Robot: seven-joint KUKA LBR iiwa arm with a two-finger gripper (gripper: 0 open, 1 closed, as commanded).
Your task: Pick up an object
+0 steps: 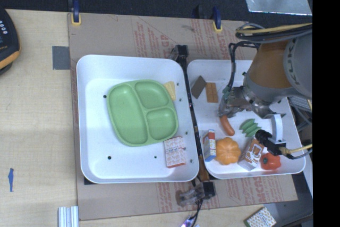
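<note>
Cardboard-covered bench, two white bins. I read the gripper above the right bin; its state I cannot tell. Nearest target: small sausage mid-bin (light, smooth, likely slippery); grasp across its middle.

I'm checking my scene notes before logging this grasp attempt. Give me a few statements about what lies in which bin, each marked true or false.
1. The green divided plate lies in the left bin. True.
2. The orange pumpkin lies in the left bin. False: it is in the right bin, near its front edge.
3. The end effector is over the right bin, just above the small sausage. True.
4. The red-and-white packet rests on top of the green plate. False: it lies on the bin floor beside the plate's front right corner.
5. The red tomato sits in the right bin's front right corner. True.
</note>
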